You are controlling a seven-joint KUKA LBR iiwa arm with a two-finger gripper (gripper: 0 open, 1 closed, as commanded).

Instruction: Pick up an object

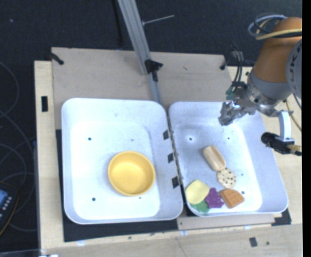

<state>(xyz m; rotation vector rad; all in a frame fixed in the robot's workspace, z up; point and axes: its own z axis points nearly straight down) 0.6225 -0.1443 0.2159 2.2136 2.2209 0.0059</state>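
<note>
Gripper (pixel 227 115) hanging over the far part of the right bin (pixel 198 116), nothing seen between its fingers.

From my seat I cannot tell whether the gripper is apart or together; it is too small and dark. The objects lie nearer the camera than the gripper: a tan bread roll (pixel 214 157) closest to it, then a spotted cookie (pixel 226 177), and beyond those a yellow piece (pixel 197 191), a purple piece (pixel 214 198) and an orange wedge (pixel 232 198) crowded at the bin's near edge. Well off to the gripper's left, a yellow bowl (pixel 131 173) sits in the left bin (pixel 85 116) on the tabletop (pixel 101 74).
</note>
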